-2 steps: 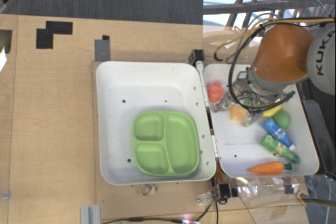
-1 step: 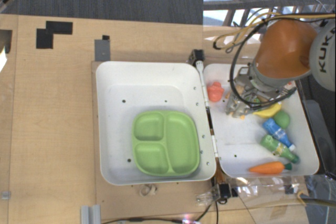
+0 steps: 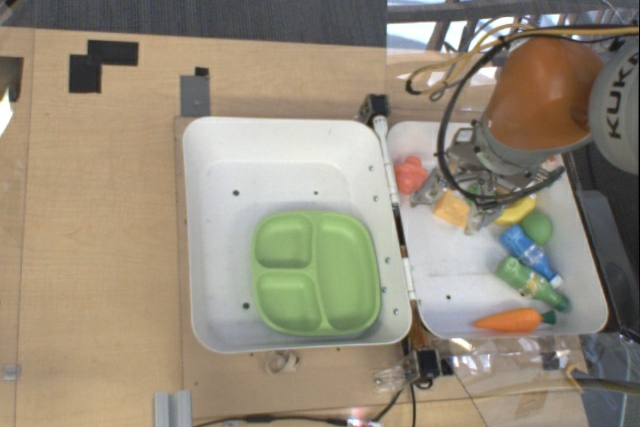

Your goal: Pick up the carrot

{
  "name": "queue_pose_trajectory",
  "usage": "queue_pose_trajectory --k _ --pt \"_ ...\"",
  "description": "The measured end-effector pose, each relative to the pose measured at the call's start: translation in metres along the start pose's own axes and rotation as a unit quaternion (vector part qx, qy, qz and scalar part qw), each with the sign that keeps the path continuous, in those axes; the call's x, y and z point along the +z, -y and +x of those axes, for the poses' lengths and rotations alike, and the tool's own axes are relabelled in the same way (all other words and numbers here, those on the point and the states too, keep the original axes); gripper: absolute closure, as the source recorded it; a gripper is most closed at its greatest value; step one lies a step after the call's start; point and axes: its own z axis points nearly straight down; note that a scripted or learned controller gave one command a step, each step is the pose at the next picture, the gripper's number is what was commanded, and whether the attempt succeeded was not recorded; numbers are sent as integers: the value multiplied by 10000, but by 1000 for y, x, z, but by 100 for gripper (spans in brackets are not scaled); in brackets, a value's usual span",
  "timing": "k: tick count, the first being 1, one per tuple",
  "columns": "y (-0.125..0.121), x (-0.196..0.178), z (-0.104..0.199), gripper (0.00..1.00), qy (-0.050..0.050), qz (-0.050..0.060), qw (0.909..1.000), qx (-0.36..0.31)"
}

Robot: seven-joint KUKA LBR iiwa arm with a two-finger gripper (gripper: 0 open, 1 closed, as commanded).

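While the gripper (image 3: 468, 200) hung over the yellow block (image 3: 452, 210), finger state unreadable, the carrot (image 3: 508, 320) lay at the right bin's (image 3: 440, 295) front wall; should approach along its length.

Wooden bench (image 3: 100, 245), two white bins (image 3: 215, 215)

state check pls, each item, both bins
carrot: lying flat, right bin's near edge, not gripped
plate: upright in left bin
blue bottle: on its side
green bottle: on its side
gripper: low over right bin, far from carrot
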Motion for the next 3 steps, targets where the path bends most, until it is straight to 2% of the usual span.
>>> queue_pose_trajectory --k 1,2,3 --pt "-2 12 21 0 -39 -27 9953 -964" --pt "1 -1 17 100 3 27 9955 -948" --pt "0 -1 16 0 4 19 9955 -949"
